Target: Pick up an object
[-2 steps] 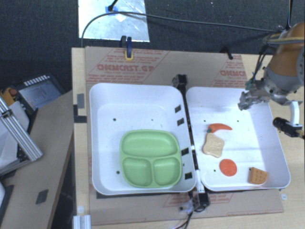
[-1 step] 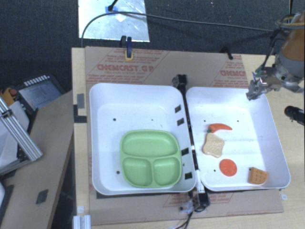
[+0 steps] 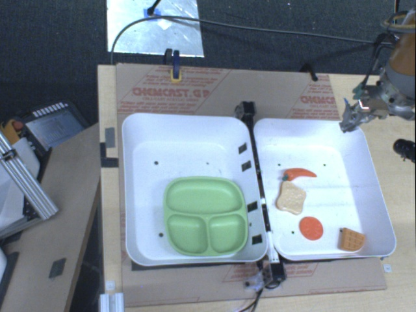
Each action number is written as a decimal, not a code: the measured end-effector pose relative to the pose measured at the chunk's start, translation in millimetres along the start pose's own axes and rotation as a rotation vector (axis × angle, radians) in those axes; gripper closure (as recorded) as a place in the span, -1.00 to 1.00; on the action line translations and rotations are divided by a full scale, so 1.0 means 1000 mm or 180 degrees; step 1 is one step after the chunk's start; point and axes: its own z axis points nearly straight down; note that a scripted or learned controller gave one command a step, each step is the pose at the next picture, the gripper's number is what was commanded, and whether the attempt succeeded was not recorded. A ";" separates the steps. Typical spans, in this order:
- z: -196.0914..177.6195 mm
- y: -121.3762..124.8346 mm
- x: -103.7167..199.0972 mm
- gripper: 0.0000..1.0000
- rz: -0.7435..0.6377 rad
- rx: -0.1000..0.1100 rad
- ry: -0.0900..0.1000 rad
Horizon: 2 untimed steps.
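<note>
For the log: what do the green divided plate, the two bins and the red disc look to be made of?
Green divided plate: probably matte moulded plastic, judging by its even colour and rounded compartment ridges. Left bin and right bin: thin white plastic, likely formed sheet, given their smooth walls, soft sheen and rounded corners. Red disc: flat, uniformly coloured toy food, plastic or rubber; the picture leaves that open.

Tray in left bin
</note>
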 end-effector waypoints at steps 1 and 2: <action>-0.005 -0.009 0.058 1.00 -0.0013 0.0006 0.0008; 0.008 -0.026 0.113 1.00 -0.0012 0.0016 0.0009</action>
